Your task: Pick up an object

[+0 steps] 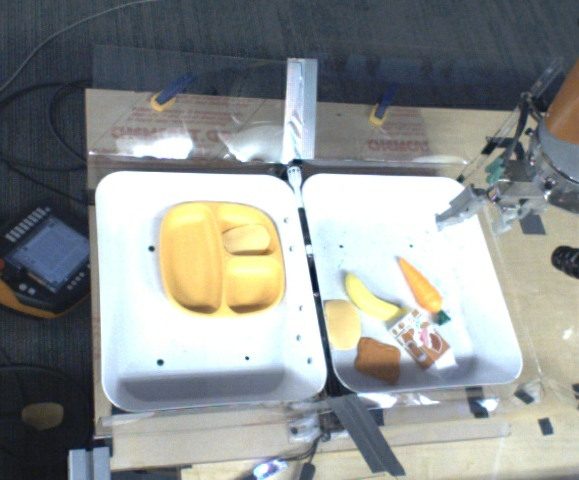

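- Handheld control pendant (31, 263): a dark screen unit in an orange casing, lying on the dark floor left of the worktop (209, 108), with cables trailing away from it.
- Left bin (129, 368): a shallow white tray with rounded corners, touching the right bin along a central divider.
- Yellow compartment tray (194, 258): sits in the far-middle part of the left bin; it has one long section on its left and two smaller sections on its right.
- Tan bread-like piece (246, 238): rests in the far right compartment of the yellow tray.
- Two clamps, yellow and blue (172, 91), (383, 107): fixed at the far edge of the worktop, either side of an upright metal strip (300, 108) behind the bins.
- Right bin (389, 203): its far half is bare white; all loose objects are grouped in its near half.
- Pale round slice (341, 323): lies near the bin's left wall, just beside the banana.
- Banana (371, 299): yellow, lying at a slant, between the slice and the carrot.
- Brown piece (378, 360): nearest of the group, touching the near side of the pale slice.
- Small printed packet (421, 338): red and white, just right of the brown piece.
- Carrot (420, 283): orange with a green tip at its near end, slanted, just beside the packet.
- Claw (466, 206): at the far right corner of the right bin, well apart from the objects; nothing is seen in its grasp, and how far it is open cannot be told.
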`<state>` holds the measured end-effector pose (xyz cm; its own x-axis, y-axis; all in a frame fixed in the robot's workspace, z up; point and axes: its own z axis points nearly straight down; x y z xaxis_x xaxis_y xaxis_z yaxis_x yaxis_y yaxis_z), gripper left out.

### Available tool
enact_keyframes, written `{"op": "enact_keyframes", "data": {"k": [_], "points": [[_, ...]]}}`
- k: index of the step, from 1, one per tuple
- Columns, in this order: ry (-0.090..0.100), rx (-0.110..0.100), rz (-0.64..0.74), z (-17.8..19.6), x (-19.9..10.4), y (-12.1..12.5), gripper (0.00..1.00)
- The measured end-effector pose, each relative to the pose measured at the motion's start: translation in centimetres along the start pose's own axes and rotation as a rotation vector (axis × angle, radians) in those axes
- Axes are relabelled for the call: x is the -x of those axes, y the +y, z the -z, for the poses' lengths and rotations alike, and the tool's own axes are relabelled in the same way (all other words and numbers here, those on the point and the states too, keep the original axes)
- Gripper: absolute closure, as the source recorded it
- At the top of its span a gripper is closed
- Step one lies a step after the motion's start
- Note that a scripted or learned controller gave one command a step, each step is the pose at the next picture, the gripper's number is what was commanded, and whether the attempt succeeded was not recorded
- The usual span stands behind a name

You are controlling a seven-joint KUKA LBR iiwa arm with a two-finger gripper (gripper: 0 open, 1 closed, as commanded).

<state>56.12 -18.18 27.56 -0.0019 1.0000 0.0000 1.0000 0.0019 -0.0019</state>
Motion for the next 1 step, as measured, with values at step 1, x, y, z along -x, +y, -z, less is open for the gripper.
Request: {"op": "enact_keyframes", "data": {"k": [1], "points": [[-0.004,0.001,-0.174,7.84,2.59,3.19,0.0]]}}
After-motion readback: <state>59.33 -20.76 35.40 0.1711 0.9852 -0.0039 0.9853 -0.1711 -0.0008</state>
